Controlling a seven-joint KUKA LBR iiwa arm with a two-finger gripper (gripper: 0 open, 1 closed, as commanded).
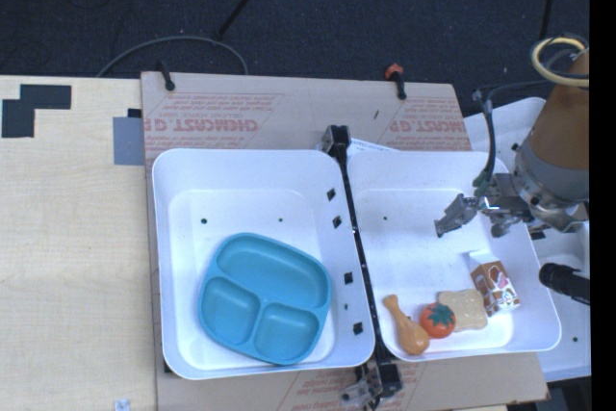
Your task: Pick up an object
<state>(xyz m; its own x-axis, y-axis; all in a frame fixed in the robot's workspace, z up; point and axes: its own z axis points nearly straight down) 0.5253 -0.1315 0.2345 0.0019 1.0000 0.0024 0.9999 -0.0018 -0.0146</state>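
In the right bin (404,207), several small toys lie along the front edge: a tan drumstick (406,326), a red tomato (438,321), a beige bread slice (466,307) and a brown patterned packet (495,287). My gripper (474,223) hovers over the right side of that bin, behind the toys and apart from them. Its fingers stand open with nothing between them. The orange-banded wrist reaches in from the right edge.
The left bin (183,197) holds a blue divided plate (265,298) at its front. A black divider (348,236) runs between the bins. Brown cardboard lies under both, with a wooden bench top to the left.
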